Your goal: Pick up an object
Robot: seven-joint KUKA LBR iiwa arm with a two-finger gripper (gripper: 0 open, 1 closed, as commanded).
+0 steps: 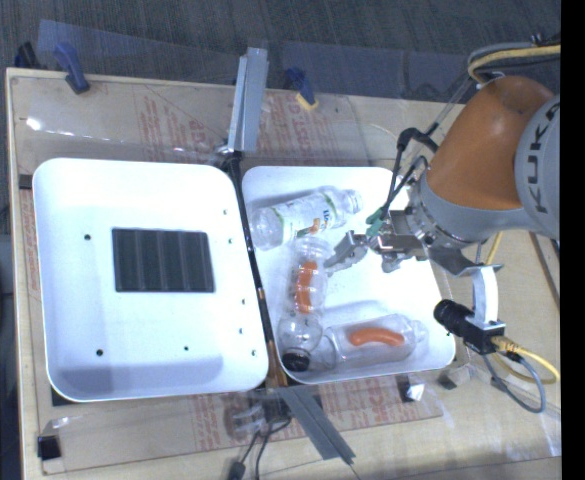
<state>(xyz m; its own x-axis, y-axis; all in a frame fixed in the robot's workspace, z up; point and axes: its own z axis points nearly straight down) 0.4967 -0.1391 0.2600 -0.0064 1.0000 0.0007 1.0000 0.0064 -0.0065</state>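
— Three clear bottles in right bin [412, 183]; pincer [357, 248] poised low, finger state impossible to tell.

— Nearest target?

— Orange-filled bottle [307, 283] just left of pincer. Approach step, seemingly; next: descend, straddle, clench.

Pale wooden tabletop [122, 118] is covered by clear plastic sheet [152, 108]; two shallow white bins [62, 268] [427, 298] are set side by side.

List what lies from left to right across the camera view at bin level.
Left white bin → dark grated panel in its floor → right white bin holding clear plastic bottles → hand → grey arm with orange band.
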